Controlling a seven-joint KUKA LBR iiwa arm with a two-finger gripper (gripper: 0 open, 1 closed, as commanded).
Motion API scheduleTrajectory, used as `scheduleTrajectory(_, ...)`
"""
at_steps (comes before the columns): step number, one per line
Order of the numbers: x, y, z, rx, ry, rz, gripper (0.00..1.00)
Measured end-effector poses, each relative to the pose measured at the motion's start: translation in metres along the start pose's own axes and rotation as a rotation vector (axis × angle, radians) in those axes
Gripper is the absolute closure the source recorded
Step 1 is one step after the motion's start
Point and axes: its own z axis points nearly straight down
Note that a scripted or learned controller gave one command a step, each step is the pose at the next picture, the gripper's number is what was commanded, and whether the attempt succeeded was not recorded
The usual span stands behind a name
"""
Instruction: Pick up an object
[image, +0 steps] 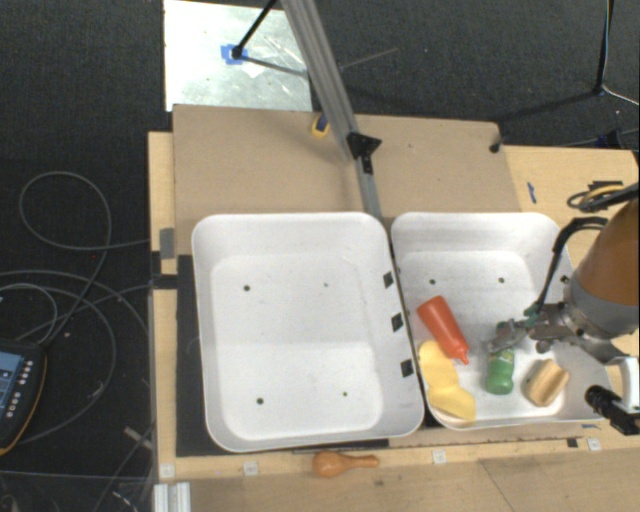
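On the brown bench (260, 160), the right bin (470, 235) holds the objects. The gripper (506, 338) hangs just above a green object (499, 375), with red (443, 328), yellow (445, 385) and tan (546, 382) pieces beside it; whether it is open or closed, I cannot tell.

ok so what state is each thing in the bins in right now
Red plastic bottle: lying on its side, tilted, in the right bin.
Yellow banana-like toy: lying flat beside it.
Small green bottle: below the end effector.
Tan block: resting on the bin floor.
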Motion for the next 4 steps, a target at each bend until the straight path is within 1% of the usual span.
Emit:
scheduleTrajectory(1, -0.001, 0.002, -0.013, -0.007, -0.003, -0.001, 1.0)
scheduleTrajectory(2, 0.0, 0.014, -0.07, -0.011, -0.005, -0.006, 1.0)
scheduleTrajectory(3, -0.001, 0.015, -0.091, -0.008, -0.003, -0.005, 1.0)
scheduleTrajectory(4, 0.058, 0.022, -0.091, -0.005, 0.001, -0.011, 1.0)
